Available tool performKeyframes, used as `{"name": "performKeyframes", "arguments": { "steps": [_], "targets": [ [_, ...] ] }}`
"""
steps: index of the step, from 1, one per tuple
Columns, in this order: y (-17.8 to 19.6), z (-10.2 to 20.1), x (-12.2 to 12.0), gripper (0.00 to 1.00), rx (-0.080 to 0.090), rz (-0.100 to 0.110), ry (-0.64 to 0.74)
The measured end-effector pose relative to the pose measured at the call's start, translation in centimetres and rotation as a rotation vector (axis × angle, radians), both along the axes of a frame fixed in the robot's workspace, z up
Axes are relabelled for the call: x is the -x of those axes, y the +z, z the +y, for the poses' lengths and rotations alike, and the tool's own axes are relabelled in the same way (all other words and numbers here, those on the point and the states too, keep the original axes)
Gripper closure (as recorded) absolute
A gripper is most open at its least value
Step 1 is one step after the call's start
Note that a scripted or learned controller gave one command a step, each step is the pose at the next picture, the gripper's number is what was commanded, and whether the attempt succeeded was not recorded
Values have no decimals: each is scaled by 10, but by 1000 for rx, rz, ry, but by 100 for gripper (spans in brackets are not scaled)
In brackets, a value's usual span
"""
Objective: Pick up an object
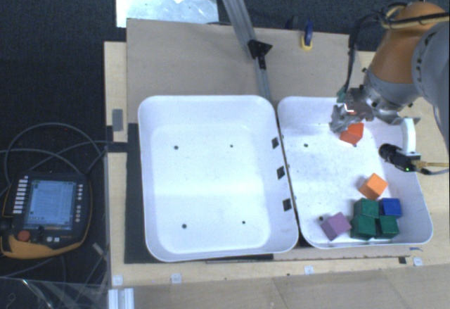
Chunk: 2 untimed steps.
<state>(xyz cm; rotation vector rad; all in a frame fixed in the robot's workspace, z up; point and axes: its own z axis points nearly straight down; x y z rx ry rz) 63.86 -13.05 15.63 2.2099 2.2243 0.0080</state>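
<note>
- Camera view looks down at a slant on the desk (211, 61), which carries two shallow white bins side by side: the left bin (211, 174) and the right bin (316, 167).
- The grey arm with its orange band (415, 19) reaches in from three o'clock, and the claw (344, 116) sits low over the right bin's twelve o'clock end.
- A red-orange block (351, 134) lies just at the claw's five o'clock, touching or nearly touching its tip. I cannot tell whether the claw is wide or narrow, nor whether the block is between its tips or merely beside them.
- That block is the likeliest target: it is the nearest thing to the claw, and shows tilted, a corner pointing toward six o'clock.
- Others lie well apart toward the bin's five o'clock corner: an orange block (374, 185), a blue block (390, 207), green blocks (365, 219) packed against it, and a purple block (336, 225) at their nine o'clock.
- The judgement: any lift hinges on the claw being centred over the red-orange block, not offset toward eleven o'clock.
</note>
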Motion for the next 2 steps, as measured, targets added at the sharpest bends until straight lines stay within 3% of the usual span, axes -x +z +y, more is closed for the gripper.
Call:
{"name": "performKeyframes", "arguments": {
  "steps": [1, 2],
  "targets": [
    [65, -2, 0, 100, 1, -1, -1],
    [72, -2, -1, 100, 0, 5, -2]
  ]
}}
